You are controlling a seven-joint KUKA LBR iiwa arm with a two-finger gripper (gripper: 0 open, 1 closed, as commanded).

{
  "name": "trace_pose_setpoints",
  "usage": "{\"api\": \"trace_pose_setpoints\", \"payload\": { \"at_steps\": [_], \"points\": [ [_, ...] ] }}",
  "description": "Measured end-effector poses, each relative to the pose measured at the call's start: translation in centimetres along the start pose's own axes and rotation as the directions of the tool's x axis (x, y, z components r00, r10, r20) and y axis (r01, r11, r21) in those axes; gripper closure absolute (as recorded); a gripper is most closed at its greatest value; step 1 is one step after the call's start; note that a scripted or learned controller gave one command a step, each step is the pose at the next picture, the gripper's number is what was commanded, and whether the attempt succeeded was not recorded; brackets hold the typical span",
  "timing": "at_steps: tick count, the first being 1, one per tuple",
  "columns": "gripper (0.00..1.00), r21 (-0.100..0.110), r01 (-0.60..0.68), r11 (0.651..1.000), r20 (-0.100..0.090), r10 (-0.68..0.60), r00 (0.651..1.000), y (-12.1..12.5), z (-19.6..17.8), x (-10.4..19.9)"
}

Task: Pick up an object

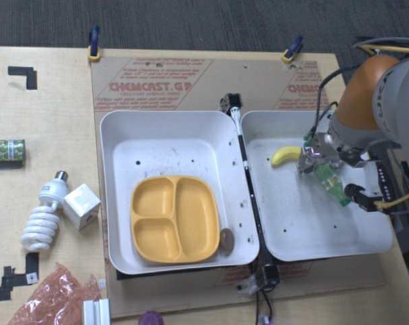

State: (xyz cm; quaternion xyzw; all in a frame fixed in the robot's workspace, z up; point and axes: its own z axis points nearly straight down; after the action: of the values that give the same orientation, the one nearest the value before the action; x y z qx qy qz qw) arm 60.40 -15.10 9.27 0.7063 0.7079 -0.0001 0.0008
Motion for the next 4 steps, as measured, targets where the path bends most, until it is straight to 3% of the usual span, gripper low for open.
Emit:
{"api": "trace_pose_setpoints", "payload": {
  "at_steps": [1,2,3,4],
  "points": [
    [0.0,0.0,0.0,1.0,0.0,0.0,1.0,0.0,0.0,0.0],
    [1.0,-0.001,0.002,1.0,0.001,-0.002,1.0,0.0,-1.0,0.0],
    [0.0,-0.001,0.002,1.0,0.001,-0.002,1.0,0.0,-1.0,0.0],
    [0.0,0.001,-0.002,1.0,-0.001,0.002,1.0,-4.3,0.0,5.3]
  ]
}}
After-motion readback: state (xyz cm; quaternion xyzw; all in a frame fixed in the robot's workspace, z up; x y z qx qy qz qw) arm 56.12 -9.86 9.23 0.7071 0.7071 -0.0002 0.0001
